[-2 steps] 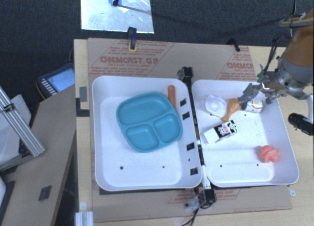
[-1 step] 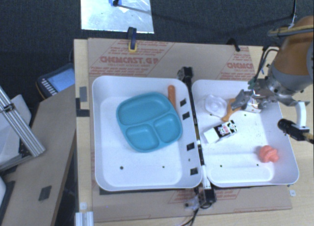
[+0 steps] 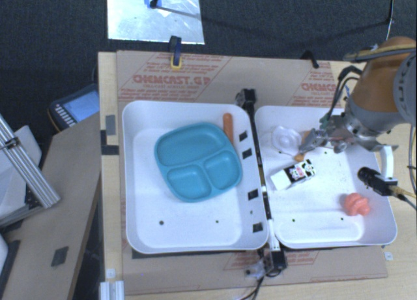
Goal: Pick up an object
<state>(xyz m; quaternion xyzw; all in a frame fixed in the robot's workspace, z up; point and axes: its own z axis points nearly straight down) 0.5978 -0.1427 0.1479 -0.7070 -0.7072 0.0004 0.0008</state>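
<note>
The jaws (image 3: 311, 141) hang over the right bin's (image 3: 326, 227) far edge; whether spread, I cannot tell. The carton (image 3: 294, 175) lies just nearer.

1. A small black-and-white carton (image 3: 294, 175) lies flat and tilted in the right bin (image 3: 326, 233).
2. A pink lump (image 3: 356, 205) sits near that bin's right wall.
3. A clear cup (image 3: 285, 139) rests toward the back.

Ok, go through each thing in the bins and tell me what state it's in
Blue divided plate: flat, upright, left bin.
Orange stick: lying by the plate's rim.
Black and white carton: on its side, right bin.
Pink lump: resting apart, right bin.
Clear cup: near gripper.
</note>
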